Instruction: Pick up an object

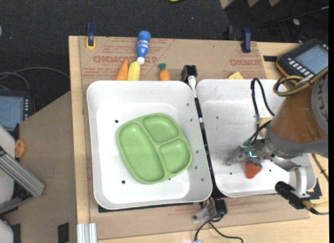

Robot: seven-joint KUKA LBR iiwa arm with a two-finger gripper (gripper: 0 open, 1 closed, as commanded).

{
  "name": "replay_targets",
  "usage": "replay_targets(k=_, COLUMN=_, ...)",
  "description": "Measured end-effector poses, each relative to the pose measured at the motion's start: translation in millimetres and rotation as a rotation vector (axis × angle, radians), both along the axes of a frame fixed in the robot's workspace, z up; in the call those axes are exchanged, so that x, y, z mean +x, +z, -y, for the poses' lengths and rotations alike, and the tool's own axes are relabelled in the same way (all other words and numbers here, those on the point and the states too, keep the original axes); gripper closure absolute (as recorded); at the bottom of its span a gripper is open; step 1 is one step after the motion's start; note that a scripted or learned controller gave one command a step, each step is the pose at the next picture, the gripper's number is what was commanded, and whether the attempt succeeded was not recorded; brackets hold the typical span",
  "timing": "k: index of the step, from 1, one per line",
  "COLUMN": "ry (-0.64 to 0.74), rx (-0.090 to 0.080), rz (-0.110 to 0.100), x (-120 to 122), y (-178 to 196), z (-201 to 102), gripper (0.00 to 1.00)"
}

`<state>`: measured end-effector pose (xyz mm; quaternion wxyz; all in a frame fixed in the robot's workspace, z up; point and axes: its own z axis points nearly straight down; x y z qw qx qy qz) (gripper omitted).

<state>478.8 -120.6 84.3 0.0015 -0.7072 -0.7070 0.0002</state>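
Observation:
A small red strawberry-like toy (253,170) lies on the floor of the right bin (229,127), near its front. My gripper (241,155) hangs low over that bin, just left of and above the red toy, with its grey fingers pointing left. The fingers look close to the toy, but nothing shows between them. The grey and orange arm (297,122) covers the bin's right part. In the left bin (104,111) lies a green divided plate (154,147).
Behind the bins on the cardboard lie a blue and white bottle (143,45), a corn cob (134,70), two small carrots (164,73) and a black clip (189,72). A tablet (308,61) sits at the back right. Cables run along the front edge.

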Motion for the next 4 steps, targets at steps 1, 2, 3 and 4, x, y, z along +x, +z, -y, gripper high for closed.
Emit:
replay_targets(k=1, ry=0.0, rx=0.0, rz=0.0, x=0.0, y=0.0, z=0.0, gripper=0.0)
replay_targets(k=2, ry=0.0, rx=0.0, rz=0.0, x=0.0, y=0.0, z=0.0, gripper=0.0)
replay_targets(k=3, ry=0.0, rx=0.0, rz=0.0, x=0.0, y=0.0, z=0.0, gripper=0.0)
replay_targets(k=4, ry=0.0, rx=0.0, rz=0.0, x=0.0, y=0.0, z=0.0, gripper=0.0)
